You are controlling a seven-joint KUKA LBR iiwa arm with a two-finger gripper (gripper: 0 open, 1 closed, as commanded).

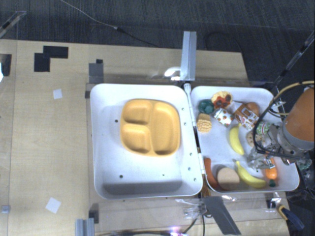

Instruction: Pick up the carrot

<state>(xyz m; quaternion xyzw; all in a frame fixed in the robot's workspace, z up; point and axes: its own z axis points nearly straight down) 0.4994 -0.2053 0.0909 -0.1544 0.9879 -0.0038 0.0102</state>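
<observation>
Carrot [270,174] position: I see it in the right bin [290,183], at about 5 o'clock of that bin's floor, close to the front rim. It is orange with a green end and touches the right tip of a yellow banana [250,176], which lies at its 9 o'clock.

Claw [259,157] position: I see it low over the right bin, at 11 o'clock from the carrot and near it, under the grey wrist and the orange band. Claw state: I cannot tell how far it is spread, because wrist and cables cover it. I see no object between its parts.

Other contents of the right bin, as I read them:
- a second banana [236,139] at the bin's centre, upright in the view;
- a beige rounded item [228,176] at 7 o'clock, beside a red-brown item at the left wall;
- several small toy foods along the 12 o'clock edge.

The left bin [106,146] holds a yellow divided plate [150,127]. Both bins rest on the bench [44,146].
</observation>
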